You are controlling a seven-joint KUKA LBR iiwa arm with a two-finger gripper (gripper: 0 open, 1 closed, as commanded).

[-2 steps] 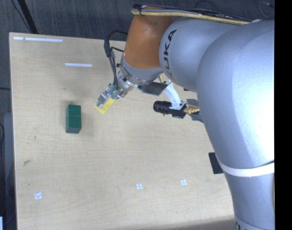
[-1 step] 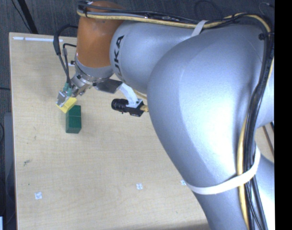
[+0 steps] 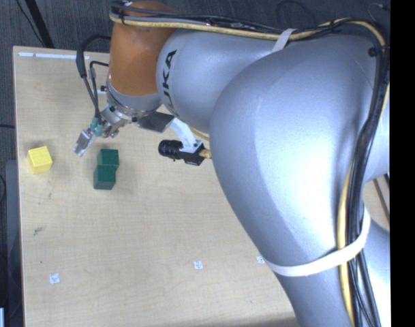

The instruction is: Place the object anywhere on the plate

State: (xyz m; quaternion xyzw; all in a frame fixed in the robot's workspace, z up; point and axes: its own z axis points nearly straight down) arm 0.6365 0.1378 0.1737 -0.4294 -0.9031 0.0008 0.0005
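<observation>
jaws indistinct, gripper over pale wooden bench

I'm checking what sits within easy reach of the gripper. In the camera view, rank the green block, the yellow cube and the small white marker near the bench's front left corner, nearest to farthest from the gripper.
1. Green block, just below and right of the gripper.
2. Yellow cube, to its left.
3. White marker, far toward the bench's front left corner.

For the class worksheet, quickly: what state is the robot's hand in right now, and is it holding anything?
Hand: open or shut cannot be told; nothing seen held. It sits just above-left of the green block.
</observation>
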